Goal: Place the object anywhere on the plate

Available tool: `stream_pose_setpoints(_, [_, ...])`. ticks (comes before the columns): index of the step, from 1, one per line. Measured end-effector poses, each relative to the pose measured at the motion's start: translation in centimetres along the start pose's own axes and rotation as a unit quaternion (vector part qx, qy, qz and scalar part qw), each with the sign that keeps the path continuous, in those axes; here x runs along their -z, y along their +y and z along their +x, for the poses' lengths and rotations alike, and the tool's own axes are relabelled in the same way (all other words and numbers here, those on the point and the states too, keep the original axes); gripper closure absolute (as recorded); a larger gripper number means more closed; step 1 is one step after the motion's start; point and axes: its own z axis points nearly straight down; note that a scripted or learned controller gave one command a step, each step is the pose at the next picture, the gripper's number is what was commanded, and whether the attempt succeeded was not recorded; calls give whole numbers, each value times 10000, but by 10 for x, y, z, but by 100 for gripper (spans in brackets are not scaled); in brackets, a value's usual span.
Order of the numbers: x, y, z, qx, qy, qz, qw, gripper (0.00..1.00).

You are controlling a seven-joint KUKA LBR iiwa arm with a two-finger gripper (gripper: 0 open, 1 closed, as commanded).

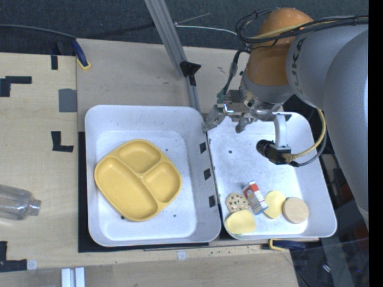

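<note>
A yellow plate (139, 178) with three compartments lies in the left bin (91, 160), nothing on it. Small items are bunched at the front of the right bin (263, 175): a chocolate-chip cookie (237, 202), a small red and white carton (255, 197), two pale yellow pieces (240, 222) (274, 204) and a tan disc (295, 210). My gripper (226, 123) hovers over the back left corner of the right bin, near the wall between the bins. It is open with nothing between its fingers, well behind the items.
A slanted metal pole (167, 34) reaches down to the bins' back edge beside the gripper. A clear plastic bottle (18, 202) lies on the bench far left. A black cable fitting (272, 150) hangs over the right bin.
</note>
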Motion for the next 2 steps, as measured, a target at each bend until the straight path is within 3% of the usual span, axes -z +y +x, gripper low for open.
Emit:
stream_pose_setpoints(1, [-23, 49, -9, -27, -17, 4, 10000, 0])
stream_pose_setpoints(2, [-12, 48, -8, -20, -12, 14, 10000, 100])
